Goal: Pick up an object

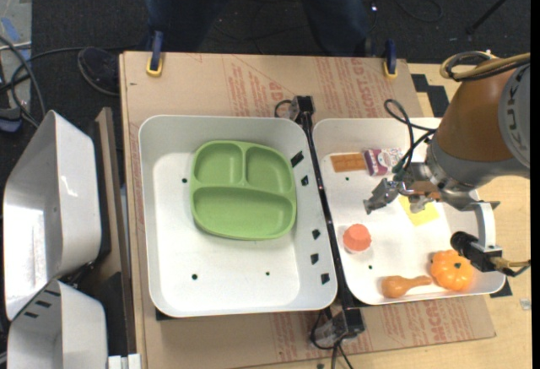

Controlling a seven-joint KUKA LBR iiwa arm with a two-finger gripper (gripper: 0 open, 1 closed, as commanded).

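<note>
We see bright, even light from overhead. Both white bins (160, 215) run close to overexposed, their walls almost without detail, and the green divided plate (243, 190) casts only a faint, soft shadow. The floor around the bench falls dark. Focus is fairly sharp at centre; the gripper (381, 193) looks slightly smeared.

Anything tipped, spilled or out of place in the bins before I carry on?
Nothing stands out. The green divided plate lies flat in the left bin. The right bin holds scattered toys, including a small pumpkin, with no spill or damage visible.
</note>
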